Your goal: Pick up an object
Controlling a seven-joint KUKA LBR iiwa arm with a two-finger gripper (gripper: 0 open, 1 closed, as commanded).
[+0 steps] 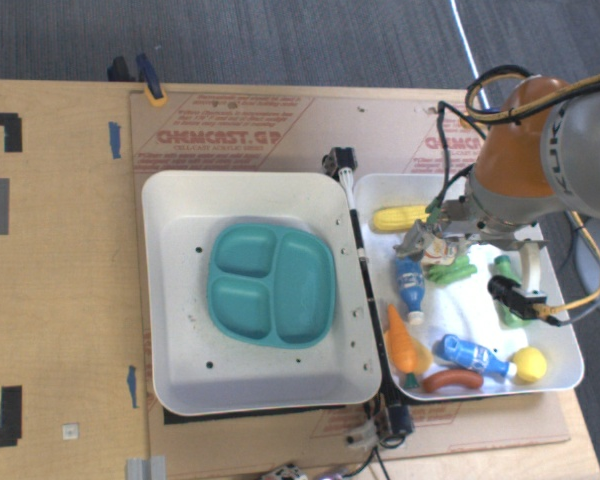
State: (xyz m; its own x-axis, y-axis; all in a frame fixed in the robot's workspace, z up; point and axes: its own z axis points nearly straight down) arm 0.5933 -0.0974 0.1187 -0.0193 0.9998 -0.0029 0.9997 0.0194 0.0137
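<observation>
Gripper (pixel 427 240) low among toys — blue bottle (pixel 410 286), corn (pixel 398 217) beside.

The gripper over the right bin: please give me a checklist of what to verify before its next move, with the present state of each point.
1. Gripper is over the right bin: ok.
2. An object lies close below it: ok, the upper blue bottle and a green piece are next to it.
3. Fingers open or shut: cannot tell.
4. Something already held: cannot tell, the wrist hides that spot.
5. Neighbours leave room: not ok, the yellow corn, the green piece and the bottle crowd the gripper.
6. Left bin holds the teal divided plate, apart from the arm: ok.
</observation>
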